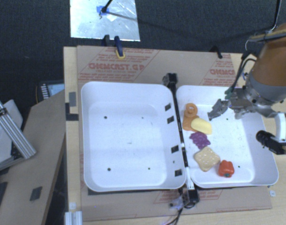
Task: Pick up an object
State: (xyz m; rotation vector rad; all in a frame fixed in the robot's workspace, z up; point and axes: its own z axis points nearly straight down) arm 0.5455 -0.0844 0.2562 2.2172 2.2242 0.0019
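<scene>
The nearest pick looks to be the yellow piece [201, 125], lying near the right bin's [260, 172] left wall, its long axis running toward the claw [218, 110], which hangs just up and right of it; whether the claw is open I cannot tell. Five items share that wall: one orange ring [191, 110], one yellow piece, one purple cluster [199, 138], one toast slice [207, 159], one red pepper [226, 168]. The left bin [129, 90] adjoins, both on the table [147, 60].
</scene>
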